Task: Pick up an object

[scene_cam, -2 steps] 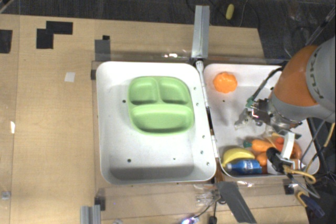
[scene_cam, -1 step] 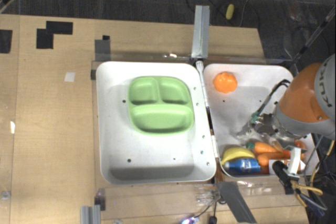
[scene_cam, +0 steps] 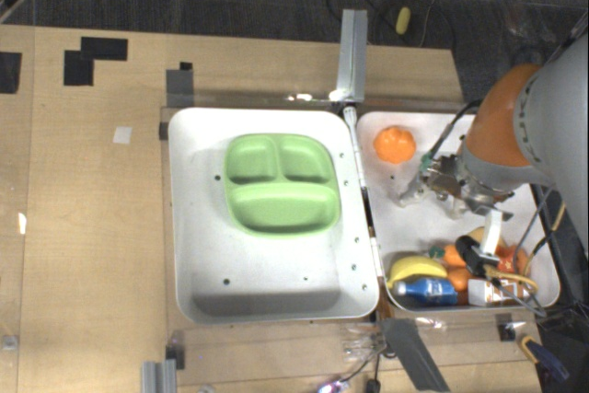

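Step in hand: approach, nothing lifted. The jaws (scene_cam: pixel 411 189) hang low in the right bin (scene_cam: pixel 543 225); whether they stand apart or together cannot be told, and no object shows between them.

Contents, placed from the jaws:
- Orange ball (scene_cam: pixel 395 144), one, just above, apart from them.
- Banana (scene_cam: pixel 417 269), one, below, in the heap.
- Blue bottle (scene_cam: pixel 427 291), one, under the banana.
- Small orange and red pieces, number unclear, below and right.
- Green divided plate (scene_cam: pixel 280 182), one, well left, in the left bin (scene_cam: pixel 198 225).

Next move, by judgement: settle over one object, likely the ball, and close.

Worktop (scene_cam: pixel 83 225): wood.
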Robot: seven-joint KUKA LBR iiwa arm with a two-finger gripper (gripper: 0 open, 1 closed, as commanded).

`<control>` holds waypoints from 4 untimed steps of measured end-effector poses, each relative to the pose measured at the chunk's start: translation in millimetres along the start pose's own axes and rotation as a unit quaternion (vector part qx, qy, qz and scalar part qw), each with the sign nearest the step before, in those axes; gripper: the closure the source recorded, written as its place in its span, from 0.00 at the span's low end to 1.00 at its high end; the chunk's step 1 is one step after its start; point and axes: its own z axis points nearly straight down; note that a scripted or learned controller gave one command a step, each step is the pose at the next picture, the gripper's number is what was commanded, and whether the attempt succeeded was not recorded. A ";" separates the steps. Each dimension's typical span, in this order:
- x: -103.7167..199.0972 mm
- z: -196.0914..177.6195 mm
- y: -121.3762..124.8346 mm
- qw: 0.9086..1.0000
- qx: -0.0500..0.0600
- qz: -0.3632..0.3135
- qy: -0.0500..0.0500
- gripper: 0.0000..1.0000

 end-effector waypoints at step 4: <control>-30.9 -33.0 -7.4 0.992 0.007 -0.124 0.000 0.00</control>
